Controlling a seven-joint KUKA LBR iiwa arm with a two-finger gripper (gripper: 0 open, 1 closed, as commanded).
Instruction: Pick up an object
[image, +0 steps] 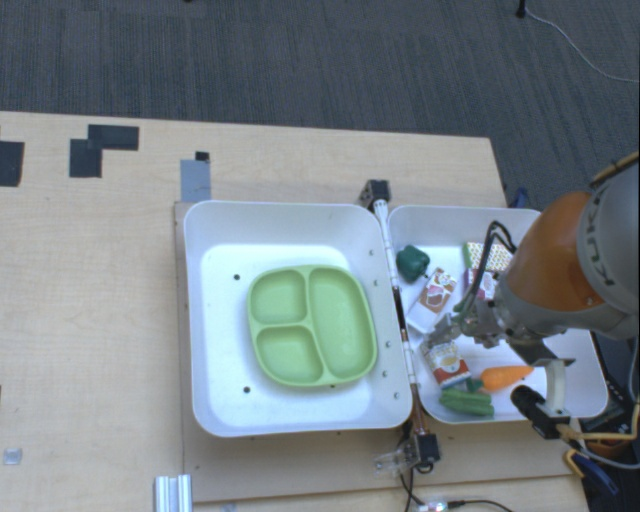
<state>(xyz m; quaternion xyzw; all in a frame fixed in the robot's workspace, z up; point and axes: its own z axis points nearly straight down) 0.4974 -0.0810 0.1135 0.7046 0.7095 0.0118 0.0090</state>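
Dark grey carpet surrounds a pale wooden counter (90, 330) carrying two shallow white bins side by side.

Candidate objects all lie in the right bin (590, 395): a dark green rounded piece (412, 262) near the upper left corner, a small white-and-red packet (437, 294) below it, a second red-and-white packet (452, 368) lower down, a green vegetable-shaped item (467, 402) against the near wall, and an orange carrot-like piece (505, 377) just beside it. A patterned packet (478, 254) lies toward the far wall, partly covered by the arm.

The gripper (462, 328) sits low over the middle of this bin, between the two packets. Its opening cannot be judged, the wrist and cabling mask it, and nothing is visibly held.

The left bin (200, 300) carries a light green divided plate (312, 326), well apart from the work.

Assessment: the step in hand appears to be the descent onto a target. The items are crowded, several touching or nearly so. A sound pick would settle on one item with free sides, the lower packet being nearest, come down square over its middle, and avoid nudging the carrot piece or the bin's dividing wall. Flat packets are likely to slip from a shallow pinch.
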